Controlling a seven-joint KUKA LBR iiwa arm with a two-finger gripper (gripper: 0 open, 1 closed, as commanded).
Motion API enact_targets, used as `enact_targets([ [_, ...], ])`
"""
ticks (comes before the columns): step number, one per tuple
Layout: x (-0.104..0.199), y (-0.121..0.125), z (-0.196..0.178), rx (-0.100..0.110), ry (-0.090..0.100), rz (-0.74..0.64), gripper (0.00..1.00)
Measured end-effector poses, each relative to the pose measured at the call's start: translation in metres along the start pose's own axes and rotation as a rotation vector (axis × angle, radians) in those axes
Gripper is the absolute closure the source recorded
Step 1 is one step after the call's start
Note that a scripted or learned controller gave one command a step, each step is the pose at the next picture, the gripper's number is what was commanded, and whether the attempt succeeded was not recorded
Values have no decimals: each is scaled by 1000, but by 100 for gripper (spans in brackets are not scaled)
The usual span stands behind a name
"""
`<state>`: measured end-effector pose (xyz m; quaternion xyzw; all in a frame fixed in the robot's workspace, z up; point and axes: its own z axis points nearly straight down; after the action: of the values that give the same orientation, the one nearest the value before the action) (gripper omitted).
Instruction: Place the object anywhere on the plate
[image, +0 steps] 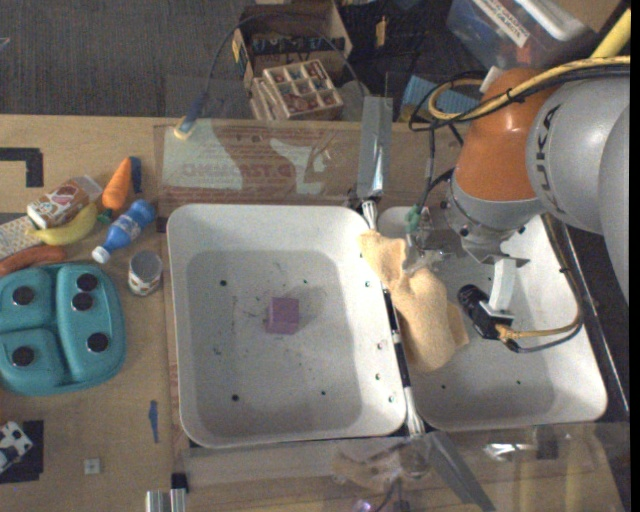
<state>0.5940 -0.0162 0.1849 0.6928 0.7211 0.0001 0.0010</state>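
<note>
We see the grey arm (560, 130) with its orange band reaching in above the right bin (560, 400), the largest thing beside the left bin (200, 400), which we take as our landmark. The gripper (425, 240) hangs just right of the left bin's upper right corner, touching a tan cloth (425, 315) that drapes over the bin's right rim; whether it is clenched or released we cannot tell. Well left of the bin lies a teal tray (60, 325) with round hollows. Inside the left bin, near its middle, sits a small purple block (283, 315), apart from the gripper. Just left of the bin stand a blue bottle (124, 232) and a small can (146, 271)
</note>
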Motion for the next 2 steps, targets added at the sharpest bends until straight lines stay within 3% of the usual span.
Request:
enact_targets([
  [1,103,6,0,-2,1,-27,100],
  [2,20,14,-1,-3,-1,-11,100],
])
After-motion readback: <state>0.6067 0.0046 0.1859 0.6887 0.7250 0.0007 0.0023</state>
